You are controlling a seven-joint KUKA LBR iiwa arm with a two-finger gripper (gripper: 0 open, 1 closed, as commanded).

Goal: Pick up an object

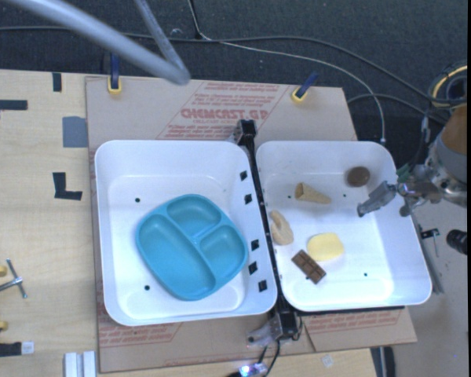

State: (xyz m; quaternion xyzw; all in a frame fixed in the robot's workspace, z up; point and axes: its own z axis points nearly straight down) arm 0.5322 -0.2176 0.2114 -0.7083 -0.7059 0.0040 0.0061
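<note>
The right bin (392,289) holds several small items: a round brown piece (358,177), a tan wedge (312,194), a beige lump (280,228) by the divider, a pale yellow round piece (326,247) and a dark brown bar (308,266). My gripper (391,200) hangs over the bin's right side, just right of and below the round brown piece. It stands open, with nothing between its fingers. One grey finger (374,202) points left and down towards the bin floor.
The left bin (110,179) holds a blue divided plate (191,244). A black divider (255,210) runs between the bins. A grey bar (86,22) crosses the top left. Cables (330,61) trail behind the bins.
</note>
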